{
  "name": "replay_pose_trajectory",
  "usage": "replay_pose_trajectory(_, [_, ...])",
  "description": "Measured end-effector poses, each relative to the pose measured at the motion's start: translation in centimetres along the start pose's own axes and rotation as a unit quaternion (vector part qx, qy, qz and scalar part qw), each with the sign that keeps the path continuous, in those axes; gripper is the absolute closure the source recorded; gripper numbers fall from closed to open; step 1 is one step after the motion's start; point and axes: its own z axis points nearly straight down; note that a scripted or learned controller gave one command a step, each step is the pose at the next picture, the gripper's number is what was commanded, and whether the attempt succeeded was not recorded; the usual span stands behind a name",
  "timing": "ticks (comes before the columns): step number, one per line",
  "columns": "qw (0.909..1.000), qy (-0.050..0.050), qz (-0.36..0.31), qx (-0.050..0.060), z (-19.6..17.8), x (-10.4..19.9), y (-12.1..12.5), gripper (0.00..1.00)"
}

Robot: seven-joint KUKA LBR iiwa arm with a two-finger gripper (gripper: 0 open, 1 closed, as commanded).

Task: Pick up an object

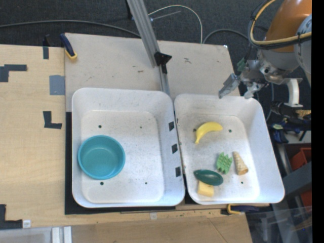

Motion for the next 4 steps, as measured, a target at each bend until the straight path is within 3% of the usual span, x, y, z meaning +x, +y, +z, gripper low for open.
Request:
replay_pose_trajectory(1, [1.0000,0.000,0.000,0.000,0.0,0.0,0.0,0.00])
replay_pose_trajectory(4, [1.0000,0.000,0.000,0.001,15.2,-0.7,-0.6,0.00])
